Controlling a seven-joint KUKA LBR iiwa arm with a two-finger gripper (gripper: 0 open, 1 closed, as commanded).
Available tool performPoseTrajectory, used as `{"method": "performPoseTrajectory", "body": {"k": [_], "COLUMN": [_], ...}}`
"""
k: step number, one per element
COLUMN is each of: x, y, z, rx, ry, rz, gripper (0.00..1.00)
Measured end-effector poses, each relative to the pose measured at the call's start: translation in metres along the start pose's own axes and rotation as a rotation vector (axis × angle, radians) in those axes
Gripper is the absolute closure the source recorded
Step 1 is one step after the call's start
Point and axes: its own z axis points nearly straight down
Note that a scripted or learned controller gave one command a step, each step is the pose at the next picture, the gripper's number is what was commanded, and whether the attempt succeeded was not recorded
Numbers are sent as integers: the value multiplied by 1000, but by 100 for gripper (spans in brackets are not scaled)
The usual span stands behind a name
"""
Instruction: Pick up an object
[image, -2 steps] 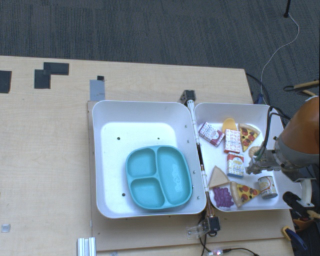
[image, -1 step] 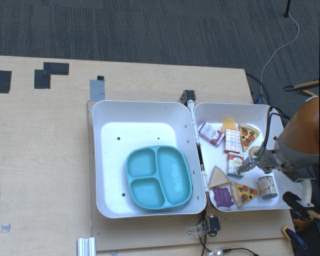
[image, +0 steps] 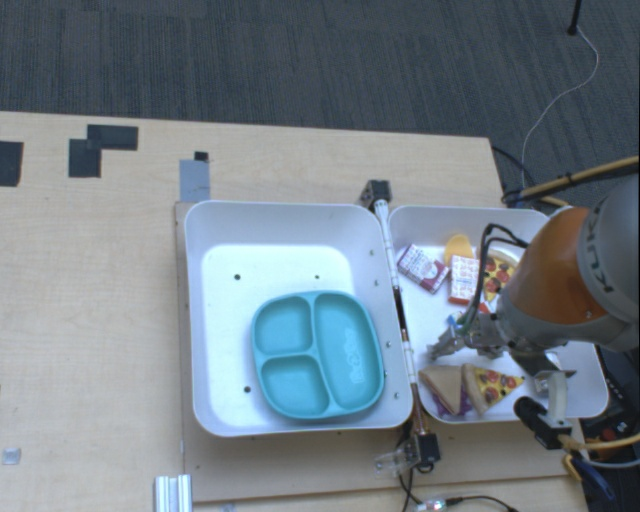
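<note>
1. 1 fixed camera looks down from above the bench (image: 90, 330) at a slant.
2. It stands far enough off to take in both white bins, the left bin (image: 200, 300) and the right bin (image: 420, 230), with dark floor beyond the bench's far edge.
3. The arm (image: 570, 270) enters from the right side.

No lettering, number or brand can be read anywhere. The small maroon-and-white printed box (image: 421, 266) and the red-and-white printed packet (image: 463, 278), both lying in the bin to the right of the blue three-compartment plastic plate (image: 317, 353), carry printing, but it is too small and blurred to make out.
</note>
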Motion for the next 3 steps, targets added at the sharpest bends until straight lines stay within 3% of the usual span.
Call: {"method": "performPoseTrajectory", "body": {"k": [1,2,3], "x": [0,0,1], "y": [2,2,4], "z": [-11,-11,-22], "rx": [-5,-4,-7], "ry": [0,0,1], "rz": [-2,-2,-5], "gripper": [100,0,100]}}
